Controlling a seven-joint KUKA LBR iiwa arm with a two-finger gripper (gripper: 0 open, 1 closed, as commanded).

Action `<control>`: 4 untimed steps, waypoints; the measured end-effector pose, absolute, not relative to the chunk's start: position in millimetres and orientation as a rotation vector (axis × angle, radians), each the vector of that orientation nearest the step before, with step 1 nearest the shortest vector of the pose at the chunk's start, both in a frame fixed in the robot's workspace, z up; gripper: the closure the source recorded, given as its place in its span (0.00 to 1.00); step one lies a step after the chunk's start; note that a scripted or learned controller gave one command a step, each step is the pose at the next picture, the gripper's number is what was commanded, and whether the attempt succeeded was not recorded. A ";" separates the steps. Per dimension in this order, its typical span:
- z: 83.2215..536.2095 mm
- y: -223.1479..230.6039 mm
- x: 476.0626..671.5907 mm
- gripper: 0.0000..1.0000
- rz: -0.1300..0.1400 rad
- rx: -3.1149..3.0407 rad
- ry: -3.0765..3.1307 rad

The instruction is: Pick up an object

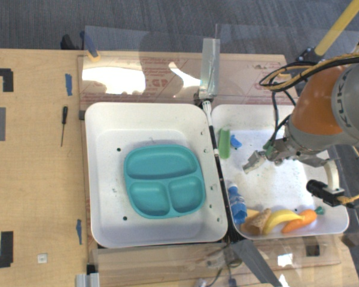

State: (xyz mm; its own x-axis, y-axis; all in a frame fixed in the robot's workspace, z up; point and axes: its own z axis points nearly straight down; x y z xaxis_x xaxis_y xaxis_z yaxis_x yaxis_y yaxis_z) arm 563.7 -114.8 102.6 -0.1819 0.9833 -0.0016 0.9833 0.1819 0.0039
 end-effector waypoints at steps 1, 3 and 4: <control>201.8 -148.7 503.9 0.00 0.005 1.891 2.497; 88.3 -104.9 482.7 0.00 0.010 1.931 2.470; 87.4 -124.1 575.7 0.00 0.006 2.015 2.401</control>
